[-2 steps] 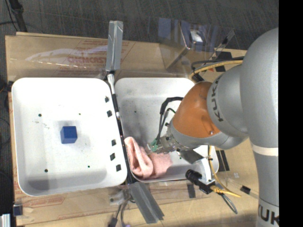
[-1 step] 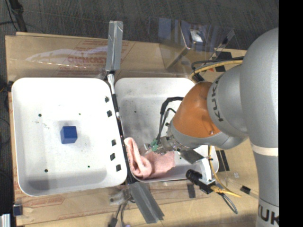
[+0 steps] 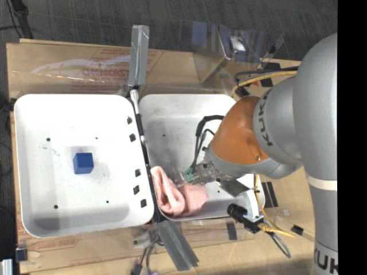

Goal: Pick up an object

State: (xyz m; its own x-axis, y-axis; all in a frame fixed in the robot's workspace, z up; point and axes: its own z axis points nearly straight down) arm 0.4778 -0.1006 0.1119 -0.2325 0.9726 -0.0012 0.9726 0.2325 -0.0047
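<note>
We see the arm point(image 3: 287, 125) reaching in from the right over the right bin point(image 3: 172, 113), its orange band point(image 3: 241, 133) above the wrist hanging low over that bin's near half. The jaws sit beneath the wrist at the lower middle of the bin, just beside a pink cloth point(image 3: 175, 193), and the wrist body hides them, so we cannot tell how they stand or whether they touch the cloth. The cloth lies crumpled in the near left corner of the right bin, against the wall that divides the two bins. A small greenish scrap point(image 3: 189, 175) shows at the wrist's left edge, just above the cloth; what it is we cannot make out. In the left bin point(image 3: 34, 125) a blue cube point(image 3: 84, 162) rests flat near the middle, well apart from the arm. Both bins sit side by side on a table point(image 3: 74, 67) covered in brown cardboard with faint red printing. Black cables point(image 3: 202, 130) loop from the wrist over the right bin. Beyond the table's far edge we see a dark grey carpeted floor point(image 3: 172, 4).
</note>
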